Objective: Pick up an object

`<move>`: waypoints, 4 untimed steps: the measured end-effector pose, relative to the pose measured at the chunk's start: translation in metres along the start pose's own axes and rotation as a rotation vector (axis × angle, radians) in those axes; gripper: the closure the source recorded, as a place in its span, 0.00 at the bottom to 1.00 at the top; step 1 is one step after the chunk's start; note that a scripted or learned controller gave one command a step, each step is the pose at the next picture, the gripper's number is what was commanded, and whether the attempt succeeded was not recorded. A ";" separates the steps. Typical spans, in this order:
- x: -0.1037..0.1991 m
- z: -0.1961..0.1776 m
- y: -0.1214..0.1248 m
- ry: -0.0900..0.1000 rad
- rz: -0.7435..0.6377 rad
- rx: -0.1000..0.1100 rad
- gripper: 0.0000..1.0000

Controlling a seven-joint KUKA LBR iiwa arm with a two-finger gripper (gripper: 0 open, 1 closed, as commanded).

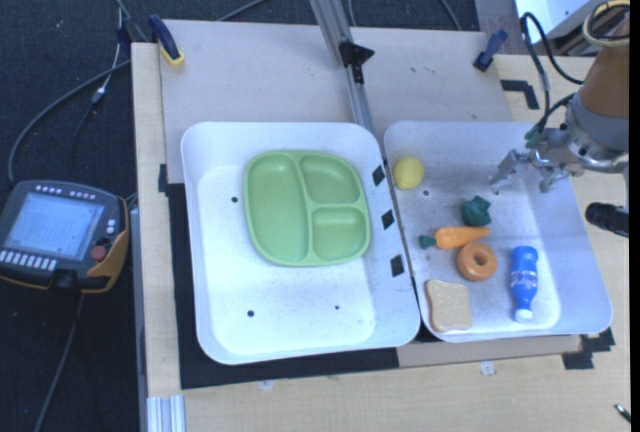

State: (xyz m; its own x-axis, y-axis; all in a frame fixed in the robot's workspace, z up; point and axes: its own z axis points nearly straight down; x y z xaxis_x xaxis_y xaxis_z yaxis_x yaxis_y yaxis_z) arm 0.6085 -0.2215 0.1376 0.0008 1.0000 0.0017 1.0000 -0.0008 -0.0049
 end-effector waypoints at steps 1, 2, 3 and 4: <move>0.001 0.052 0.000 0.000 -0.001 -0.001 0.00; 0.000 0.037 0.002 -0.002 -0.002 -0.007 1.00; 0.002 -0.006 0.005 -0.003 -0.002 -0.010 1.00; 0.008 -0.060 0.016 -0.004 -0.003 -0.013 1.00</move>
State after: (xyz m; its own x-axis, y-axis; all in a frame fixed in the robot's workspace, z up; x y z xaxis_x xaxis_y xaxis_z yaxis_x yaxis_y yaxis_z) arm 0.6243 -0.2135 0.1972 -0.0024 1.0000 -0.0023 1.0000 0.0025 0.0078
